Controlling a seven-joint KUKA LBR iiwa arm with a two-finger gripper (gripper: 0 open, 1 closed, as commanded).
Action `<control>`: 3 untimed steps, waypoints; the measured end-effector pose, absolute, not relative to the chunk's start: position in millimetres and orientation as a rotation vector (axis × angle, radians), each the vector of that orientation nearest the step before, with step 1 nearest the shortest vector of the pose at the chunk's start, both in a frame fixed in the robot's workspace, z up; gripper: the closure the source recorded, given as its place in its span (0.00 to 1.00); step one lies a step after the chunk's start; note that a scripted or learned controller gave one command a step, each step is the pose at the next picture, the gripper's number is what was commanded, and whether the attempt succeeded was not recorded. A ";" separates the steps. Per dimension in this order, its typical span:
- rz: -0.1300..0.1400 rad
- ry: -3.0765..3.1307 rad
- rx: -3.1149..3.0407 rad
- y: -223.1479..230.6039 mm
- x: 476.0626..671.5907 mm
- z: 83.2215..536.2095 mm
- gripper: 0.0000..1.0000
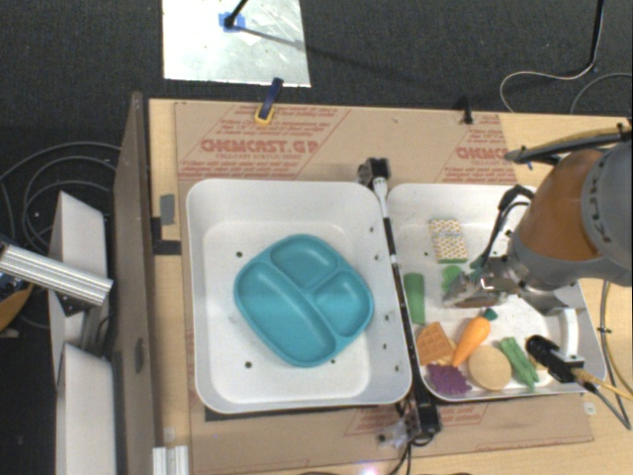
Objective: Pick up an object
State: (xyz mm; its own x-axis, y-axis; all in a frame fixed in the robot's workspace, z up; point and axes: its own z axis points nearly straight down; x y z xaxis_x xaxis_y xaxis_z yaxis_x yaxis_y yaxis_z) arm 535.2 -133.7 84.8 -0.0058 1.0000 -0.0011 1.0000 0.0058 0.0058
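While the arm (569, 216) reaches in from the right edge of the frame, its gripper (467, 290) hangs low over the middle of the right bin (480, 204). Whether the gripper is spread, pressed together or pinching anything cannot be told from this slanted view; its metal tip is too small and dim to read.

A small green piece (453, 274) lies just at the gripper's upper left, so close that touching or apart cannot be told. Above it, toward the top of the bin, sits a pale checkered block (447, 237), apart from the gripper. A long green piece (413, 298) lies against the bin's left wall, beside the divider between the two bins.

Below the gripper, a carrot (472, 335) lies tilted, its thick end up and right, its tip pointing down and left. Left of the carrot is an orange-brown cracker (434, 342), touching or nearly touching it. A purple bunch (447, 380) rests at the lower left corner of the bin, just under the cracker. A round beige piece (489, 367) sits right of the purple bunch, below the carrot, and a green pod (517, 360) lies just beside it on the right.

The left bin (227, 216) holds a teal divided plate (302, 300), lying flat near its middle and turned at an angle. Both bins rest on a cardboard sheet (297, 142).
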 end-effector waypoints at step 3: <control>0.000 2.222 2.219 -143.2 589.9 84.4 0.00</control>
